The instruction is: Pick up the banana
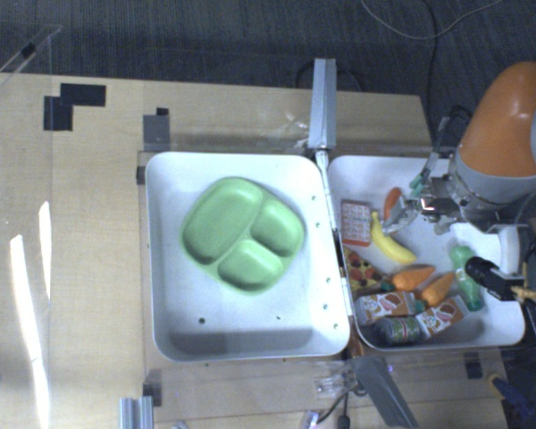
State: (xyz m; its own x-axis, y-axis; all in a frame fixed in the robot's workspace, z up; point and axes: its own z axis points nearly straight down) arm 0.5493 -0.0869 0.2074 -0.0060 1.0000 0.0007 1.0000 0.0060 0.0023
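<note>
Left bin (pixel 165 266): sits right against the right bin, only the grey divider rail between them. It has the green plate in it.

Green plate (pixel 242 232): three-compartment thing, lying flat around the middle of the left bin, so well to the left of the banana.

Divider rail (pixel 323 105): grey metal strip running up between the two bins, left of the banana.

Right bin (pixel 509 329): this is where all the clutter is, banana included.

Snack packet (pixel 355 222): red and white, flat, just left of the banana, looks like it's touching or nearly so.

Banana (pixel 389 242): yellow, lying flat on the floor of the right bin in its left half, angled from upper left down to lower right. Not lifted, nothing gripping it.

Candy bag (pixel 368 273): dark with colourful bits, just below the banana.

Carrots (pixel 424 281): two orange pieces right below the banana's lower end, close to touching it.

Can (pixel 402 331): lying on its side further below the banana, next to a couple more packets.

Gripper (pixel 411 206): hovering just up and right of the banana, fingers spread a bit with nothing between them. There's something orange-red right by the fingertips, can't tell what.

Green bottle (pixel 465 275): well right of the banana, under the arm.
</note>
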